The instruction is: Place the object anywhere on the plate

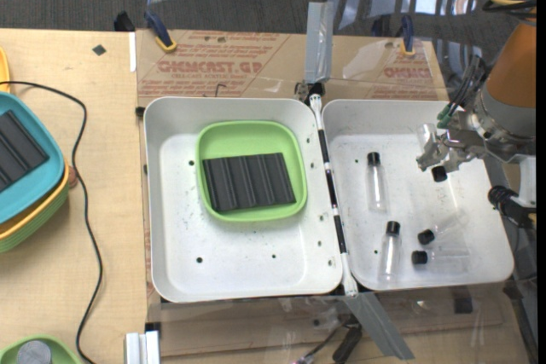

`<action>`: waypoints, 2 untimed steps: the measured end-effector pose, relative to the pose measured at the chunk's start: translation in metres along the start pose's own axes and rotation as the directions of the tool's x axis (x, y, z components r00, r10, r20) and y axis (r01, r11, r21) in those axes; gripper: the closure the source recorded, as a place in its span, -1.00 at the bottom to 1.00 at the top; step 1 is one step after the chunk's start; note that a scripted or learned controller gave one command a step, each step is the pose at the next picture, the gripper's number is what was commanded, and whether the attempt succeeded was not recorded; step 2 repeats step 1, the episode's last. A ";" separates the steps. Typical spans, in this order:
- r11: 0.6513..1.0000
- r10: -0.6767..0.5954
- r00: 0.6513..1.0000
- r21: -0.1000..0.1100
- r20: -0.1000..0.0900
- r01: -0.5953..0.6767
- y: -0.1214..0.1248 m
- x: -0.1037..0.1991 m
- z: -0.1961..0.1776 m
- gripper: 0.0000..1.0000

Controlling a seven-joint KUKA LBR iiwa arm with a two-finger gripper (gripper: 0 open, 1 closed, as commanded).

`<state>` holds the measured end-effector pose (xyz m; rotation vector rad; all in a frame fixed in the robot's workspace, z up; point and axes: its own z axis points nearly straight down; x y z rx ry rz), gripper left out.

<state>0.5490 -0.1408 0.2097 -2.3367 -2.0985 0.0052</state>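
Vials (390,245) (black-capped) lie in right bin (478,268); green plate (252,172) sits left.

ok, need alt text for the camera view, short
Two shallow white bins side by side, seen from above: the left bin holds a green plate with a dark ribbed insert, the right bin holds several clear vials with black caps. The arm's pincer hangs over the right bin's upper right area.

A black cable (85,209) loops across the wooden tabletop (51,268) at left; stacked teal and yellow trays (34,183) sit at the left edge.
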 end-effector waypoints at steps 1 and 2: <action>1.000 0.000 1.000 0.000 0.000 0.000 0.000 0.000 0.000 -1.00; 1.000 0.000 1.000 0.000 0.000 0.000 0.000 0.000 0.000 -1.00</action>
